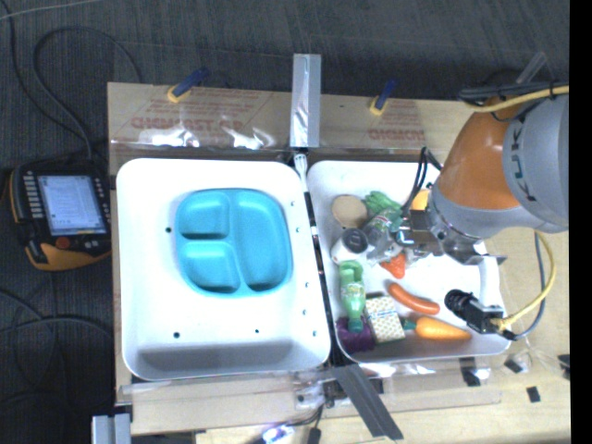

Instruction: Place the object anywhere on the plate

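A blue three-compartment plate [231, 240] lies in the left white bin [148, 340] with nothing on it. My gripper [381, 233] is low in the upper part of the right bin [462, 271], among the toy foods. Beside it are a green leafy piece [380, 201], a dark round piece [355, 241] and a small red-orange piece [397, 267]. Whether anything is in its grasp is hidden from view.
Also in the right bin are a tan round piece [348, 210], a green bottle [351, 285], a purple piece [356, 333], a speckled beige block [385, 320], a red sausage shape [413, 299] and an orange carrot [440, 330]. A teach pendant [60, 213] lies left of the bench.
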Robot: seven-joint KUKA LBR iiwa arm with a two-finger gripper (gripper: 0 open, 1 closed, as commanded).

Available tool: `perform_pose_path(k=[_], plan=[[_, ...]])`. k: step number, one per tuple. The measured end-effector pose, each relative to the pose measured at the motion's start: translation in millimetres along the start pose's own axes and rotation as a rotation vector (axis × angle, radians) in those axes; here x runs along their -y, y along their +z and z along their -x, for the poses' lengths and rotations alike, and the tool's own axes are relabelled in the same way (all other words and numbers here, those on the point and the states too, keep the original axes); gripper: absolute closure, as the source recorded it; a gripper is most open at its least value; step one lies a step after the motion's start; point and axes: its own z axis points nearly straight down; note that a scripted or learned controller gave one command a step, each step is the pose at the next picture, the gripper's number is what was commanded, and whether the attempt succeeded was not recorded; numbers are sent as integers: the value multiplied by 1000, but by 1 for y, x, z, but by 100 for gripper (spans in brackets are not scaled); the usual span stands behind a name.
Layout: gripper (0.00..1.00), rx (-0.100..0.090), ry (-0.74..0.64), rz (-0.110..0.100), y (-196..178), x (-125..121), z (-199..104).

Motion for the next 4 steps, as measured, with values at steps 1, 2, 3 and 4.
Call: perform_pose_path(k=[1,2,3,4], plan=[[100,2,-85,-1,0,-16,-98],[100,6,67,0,-78,-26,-63],[100,4,29,-2,-47,-29,-166],[100,6,-42,-2,3,-55,-204]])
